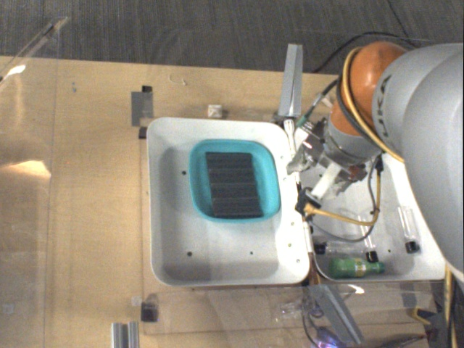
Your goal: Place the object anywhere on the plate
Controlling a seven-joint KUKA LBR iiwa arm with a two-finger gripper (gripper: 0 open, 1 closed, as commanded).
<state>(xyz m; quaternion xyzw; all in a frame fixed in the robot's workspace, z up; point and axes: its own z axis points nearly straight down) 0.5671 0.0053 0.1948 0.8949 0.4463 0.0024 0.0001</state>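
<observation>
A teal plate (270,180) with rounded corners lies in the left bin (217,267), toward its back. A dark ribbed rectangular object (233,185) rests flat in the middle of the plate. My gripper (310,171) hangs over the left side of the right bin (428,267), just right of the wall between the bins and apart from the plate. The wrist and arm cover most of it from above, and I see nothing held in it.
A green bottle (355,267) lies along the front of the right bin, with a clear tube-like item (407,223) and a small black piece (412,247) farther right. The grey arm (428,114) covers the back of that bin.
</observation>
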